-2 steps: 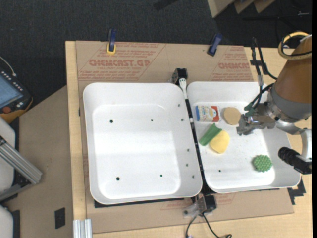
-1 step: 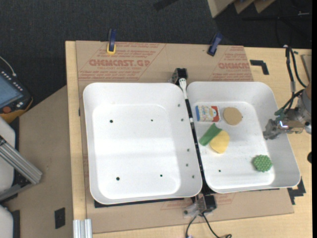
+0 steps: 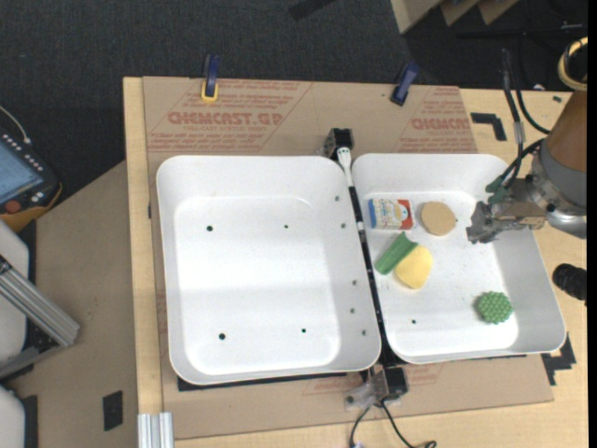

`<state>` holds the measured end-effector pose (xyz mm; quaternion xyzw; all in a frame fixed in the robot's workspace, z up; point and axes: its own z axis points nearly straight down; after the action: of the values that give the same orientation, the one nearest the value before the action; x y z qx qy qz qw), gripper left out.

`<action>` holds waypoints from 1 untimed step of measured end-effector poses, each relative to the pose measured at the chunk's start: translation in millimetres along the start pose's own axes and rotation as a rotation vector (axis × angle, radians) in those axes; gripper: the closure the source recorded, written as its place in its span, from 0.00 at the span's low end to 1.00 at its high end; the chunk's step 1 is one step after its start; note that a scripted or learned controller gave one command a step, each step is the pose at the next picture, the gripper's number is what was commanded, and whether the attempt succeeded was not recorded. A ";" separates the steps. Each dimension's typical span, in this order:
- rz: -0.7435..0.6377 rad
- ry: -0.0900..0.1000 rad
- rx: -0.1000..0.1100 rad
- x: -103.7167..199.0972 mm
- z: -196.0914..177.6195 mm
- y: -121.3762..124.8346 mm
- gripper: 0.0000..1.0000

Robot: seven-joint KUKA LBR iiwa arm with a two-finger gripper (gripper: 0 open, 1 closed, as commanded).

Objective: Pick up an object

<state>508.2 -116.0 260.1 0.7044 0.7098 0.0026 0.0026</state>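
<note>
The camera view looks down at a slant on a surface (image 3: 280, 110) covered with cardboard, on which two shallow white bins sit side by side. The left bin (image 3: 187, 250) shows only dark holes in its floor. The right bin (image 3: 536, 287) holds five objects. A small carton (image 3: 390, 214) with a blue and red label lies near the bin's inner wall. A tan disc (image 3: 438, 218) lies just beside the carton, on its right. A green stick (image 3: 395, 253) lies below the carton, its long axis running diagonally from lower left to upper right. A yellow lump (image 3: 414, 268) touches the stick on its right side. A green knobbly ball (image 3: 493, 307) lies well apart from the others, near the bin's front right corner. The arm (image 3: 569, 171) reaches in from the right, and the claw (image 3: 485, 224) hangs over the bin's right part. How far open the claw is cannot be told, and no object is visible in it. The disc is judged the nearest candidate: it lies just to the left of the claw in this view, at about the same depth in the bin. The ball lies toward the bin's front, below the claw in this view, and stands clear of any neighbour, which should make for an uncluttered approach.
</note>
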 end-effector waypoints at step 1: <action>-0.003 0.002 0.001 107.2 -62.5 -27.8 1.00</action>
<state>479.1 -8.9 322.4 0.7033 0.7109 0.0031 0.0014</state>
